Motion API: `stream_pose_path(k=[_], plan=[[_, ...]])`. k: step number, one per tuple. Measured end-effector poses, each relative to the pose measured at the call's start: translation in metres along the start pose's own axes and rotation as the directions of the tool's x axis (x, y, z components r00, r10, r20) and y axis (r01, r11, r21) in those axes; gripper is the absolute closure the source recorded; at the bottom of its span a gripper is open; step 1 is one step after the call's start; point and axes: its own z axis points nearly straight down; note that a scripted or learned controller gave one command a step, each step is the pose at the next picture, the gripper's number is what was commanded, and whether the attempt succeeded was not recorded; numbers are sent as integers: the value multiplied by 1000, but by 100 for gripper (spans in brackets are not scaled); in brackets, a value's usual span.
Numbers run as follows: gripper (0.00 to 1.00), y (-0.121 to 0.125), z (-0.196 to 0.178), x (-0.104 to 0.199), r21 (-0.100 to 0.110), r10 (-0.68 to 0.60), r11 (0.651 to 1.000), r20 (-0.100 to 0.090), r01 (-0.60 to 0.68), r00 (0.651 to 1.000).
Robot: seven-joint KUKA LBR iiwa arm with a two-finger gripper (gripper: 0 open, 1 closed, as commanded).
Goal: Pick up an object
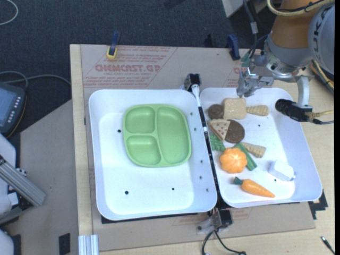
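My gripper [245,91] hangs over the back edge of the right bin [303,158], just above a tan square cracker [234,109]. Nothing shows between its fingers. Toy food lies in a cluster in that bin: a brown cookie [215,111], a wedge-shaped sandwich piece [219,128], a dark round cookie [235,132], an orange [233,160], a carrot [255,187], a green bean [248,158], two tan wafers [257,110] and a white piece [281,170].
The left bin [106,179] holds a green divided plate [156,135]. A black divider clip [192,81] sits between the bins at the back. Cardboard lies under both bins; a screen stands at far left.
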Motion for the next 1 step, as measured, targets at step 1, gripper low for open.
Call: stream_pose_path(k=[1], plan=[[100, -12, 15, 5, 7, 0, 1000, -1, 0, 1000]])
